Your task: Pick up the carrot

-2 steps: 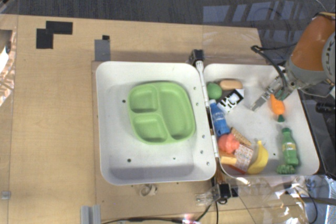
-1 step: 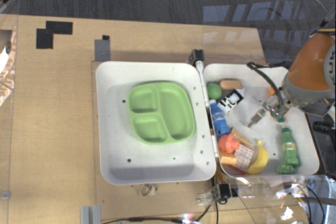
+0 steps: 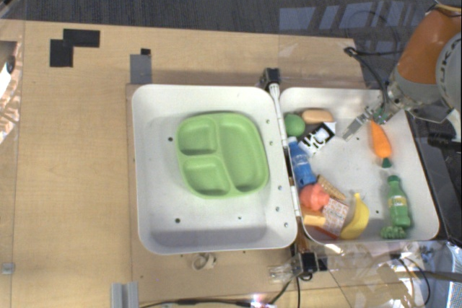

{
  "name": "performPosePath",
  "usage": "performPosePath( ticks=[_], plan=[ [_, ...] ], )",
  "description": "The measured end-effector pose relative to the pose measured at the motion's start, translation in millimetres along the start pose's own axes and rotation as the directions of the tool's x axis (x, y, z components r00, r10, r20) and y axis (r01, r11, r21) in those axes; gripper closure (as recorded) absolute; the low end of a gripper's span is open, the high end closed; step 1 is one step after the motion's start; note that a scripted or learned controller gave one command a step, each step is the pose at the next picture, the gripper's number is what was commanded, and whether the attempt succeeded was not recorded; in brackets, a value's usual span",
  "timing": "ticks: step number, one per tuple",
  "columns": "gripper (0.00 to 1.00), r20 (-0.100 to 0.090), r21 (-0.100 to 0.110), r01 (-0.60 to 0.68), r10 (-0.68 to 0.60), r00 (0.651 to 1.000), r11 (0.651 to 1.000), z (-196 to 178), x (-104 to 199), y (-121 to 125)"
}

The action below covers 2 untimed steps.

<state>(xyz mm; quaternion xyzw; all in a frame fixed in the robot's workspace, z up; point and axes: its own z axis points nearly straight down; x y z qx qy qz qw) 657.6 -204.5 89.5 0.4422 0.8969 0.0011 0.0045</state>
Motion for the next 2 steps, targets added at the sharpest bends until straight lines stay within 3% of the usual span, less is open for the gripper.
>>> performPosePath(
  ticks=[1, 2],
  plan=[
    [1.00, 0.014, -0.008, 0.009, -0.009, 1.000, 1.000, -14.7, -2.2, 4.1],
    [1.00, 0.009, -0.007, 0.071, -0.071, 0.997, 0.997, -103.9, 73.6, -11.2]
  ],
)
